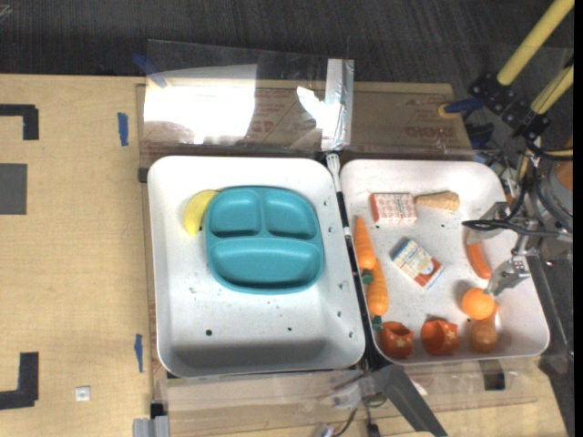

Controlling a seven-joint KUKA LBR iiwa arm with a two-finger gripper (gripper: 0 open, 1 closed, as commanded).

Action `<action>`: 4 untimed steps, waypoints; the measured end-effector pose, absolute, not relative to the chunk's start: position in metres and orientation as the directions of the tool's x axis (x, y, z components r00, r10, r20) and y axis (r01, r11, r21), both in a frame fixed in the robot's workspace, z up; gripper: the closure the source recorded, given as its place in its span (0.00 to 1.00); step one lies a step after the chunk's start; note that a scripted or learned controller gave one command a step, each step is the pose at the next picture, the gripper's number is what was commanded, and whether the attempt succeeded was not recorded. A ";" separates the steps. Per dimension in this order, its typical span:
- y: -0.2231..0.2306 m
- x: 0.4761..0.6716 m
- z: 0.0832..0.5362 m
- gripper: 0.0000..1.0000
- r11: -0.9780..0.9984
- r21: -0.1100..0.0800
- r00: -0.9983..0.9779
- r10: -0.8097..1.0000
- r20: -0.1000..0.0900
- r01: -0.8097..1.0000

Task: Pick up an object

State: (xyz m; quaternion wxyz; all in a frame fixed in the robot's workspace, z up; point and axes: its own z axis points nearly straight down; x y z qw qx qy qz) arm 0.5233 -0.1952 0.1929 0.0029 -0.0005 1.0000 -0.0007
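Note:
The right bin (453, 235) holds several toy foods. Two orange carrots (368, 264) lie end to end along its left wall. A red-and-white carton (393, 208) and a bread slice (437, 201) sit at the back, with a tilted small carton (415, 262) in the middle. Two red tomatoes (418, 337), an orange (478, 304) and a brown round piece (484, 335) line the front. A short orange-red piece (477, 259) lies near the right side. My gripper (508, 277) hangs at the bin's right edge, just above and to the right of the orange, and nothing shows in its grasp.
The left bin (166, 271) carries a teal divided plate (264, 238) with a yellow piece (195, 210) tucked behind its left edge. A clear plastic sheet (246, 107) stands behind the bins. Yellow bars (545, 25) and cables crowd the upper right.

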 end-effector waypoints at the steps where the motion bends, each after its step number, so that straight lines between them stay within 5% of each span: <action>1: -0.224 0.511 0.089 0.00 0.989 -0.002 -0.989 0.150 -0.012 0.150; 2: -0.206 0.529 0.089 0.00 0.988 -0.002 -0.988 0.153 -0.014 0.153; 3: -0.205 0.533 0.103 1.00 0.989 -0.005 -0.988 0.150 -0.028 0.150; 4: -0.205 0.533 0.102 0.00 0.989 -0.004 -0.988 0.150 -0.027 0.150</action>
